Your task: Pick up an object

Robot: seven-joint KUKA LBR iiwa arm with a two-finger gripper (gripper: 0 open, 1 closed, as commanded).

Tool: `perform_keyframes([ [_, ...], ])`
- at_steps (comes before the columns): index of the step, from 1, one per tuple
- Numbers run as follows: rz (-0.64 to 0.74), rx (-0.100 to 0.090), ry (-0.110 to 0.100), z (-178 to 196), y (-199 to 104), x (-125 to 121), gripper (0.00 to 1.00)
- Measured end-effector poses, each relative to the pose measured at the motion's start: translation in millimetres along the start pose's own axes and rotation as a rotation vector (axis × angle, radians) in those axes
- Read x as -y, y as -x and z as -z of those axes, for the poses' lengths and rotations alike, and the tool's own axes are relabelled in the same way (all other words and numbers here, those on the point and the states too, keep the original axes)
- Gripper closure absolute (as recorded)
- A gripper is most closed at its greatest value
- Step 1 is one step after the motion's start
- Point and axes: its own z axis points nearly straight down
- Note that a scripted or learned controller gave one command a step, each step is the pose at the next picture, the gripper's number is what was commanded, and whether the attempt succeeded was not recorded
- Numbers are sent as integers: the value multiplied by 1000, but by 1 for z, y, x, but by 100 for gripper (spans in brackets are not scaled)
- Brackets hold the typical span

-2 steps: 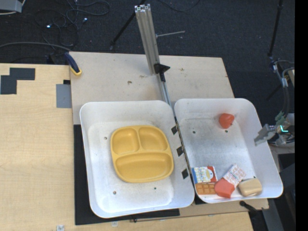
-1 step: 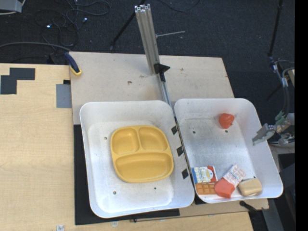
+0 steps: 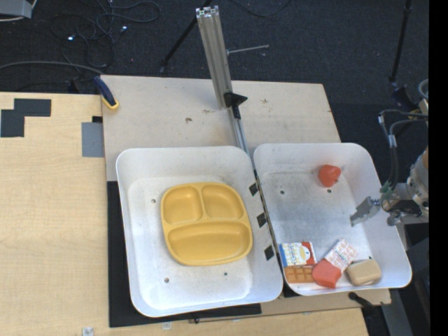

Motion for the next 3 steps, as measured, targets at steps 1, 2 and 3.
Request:
perform_keyframes([
  [1, 0, 0, 3, -49, -9, -6, 0],
  [2, 0, 0, 1, -104, -18, 1, 0],
  [3, -4, 1, 4, -91, -16, 1, 100],
])
